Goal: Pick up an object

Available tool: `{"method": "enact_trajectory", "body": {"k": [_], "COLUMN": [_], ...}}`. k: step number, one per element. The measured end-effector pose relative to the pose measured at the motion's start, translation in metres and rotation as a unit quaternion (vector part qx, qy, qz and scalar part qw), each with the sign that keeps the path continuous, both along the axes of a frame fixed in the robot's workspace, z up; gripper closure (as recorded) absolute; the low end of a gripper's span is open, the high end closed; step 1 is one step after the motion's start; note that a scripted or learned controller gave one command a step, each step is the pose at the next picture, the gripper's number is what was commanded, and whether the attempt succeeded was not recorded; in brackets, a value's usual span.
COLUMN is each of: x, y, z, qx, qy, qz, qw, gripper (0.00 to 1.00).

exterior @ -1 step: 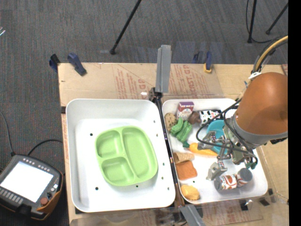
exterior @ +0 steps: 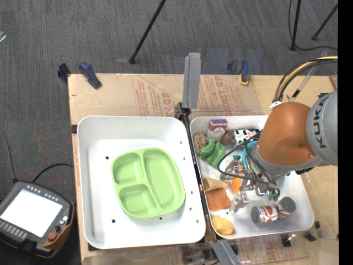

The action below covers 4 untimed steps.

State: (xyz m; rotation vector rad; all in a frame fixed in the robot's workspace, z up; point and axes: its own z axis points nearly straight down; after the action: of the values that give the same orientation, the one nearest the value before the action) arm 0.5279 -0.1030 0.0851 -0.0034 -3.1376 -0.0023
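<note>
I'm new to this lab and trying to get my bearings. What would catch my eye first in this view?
The bright green divided plate lying alone in the left bin stands out most. Next comes the arm's orange band, looming over the right bin, which is crowded with small things, among them a can lying on its side. The pincer hangs low among that clutter.

You have the divided plate (exterior: 148, 182) lying in the left bin (exterior: 88, 148), and right of that plate the right bin (exterior: 306, 206) holds a can (exterior: 267, 214) among other items.
</note>
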Motion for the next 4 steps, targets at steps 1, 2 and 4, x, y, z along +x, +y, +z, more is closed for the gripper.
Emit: {"method": "enact_trajectory", "body": {"k": [1, 2, 4], "x": [0.0019, 0.0017, 0.0022], "y": [0.0018, 0.0022, 0.0036], "z": [0.0124, 0.0119, 0.0211], "qx": [-0.0002, -0.0001, 0.0001], "qy": [-0.001, -0.001, -0.001], "qz": [0.003, 0.003, 0.005], "qw": [1.0000, 1.0000, 1.0000], "gripper": [1.00, 0.00, 0.00]}}
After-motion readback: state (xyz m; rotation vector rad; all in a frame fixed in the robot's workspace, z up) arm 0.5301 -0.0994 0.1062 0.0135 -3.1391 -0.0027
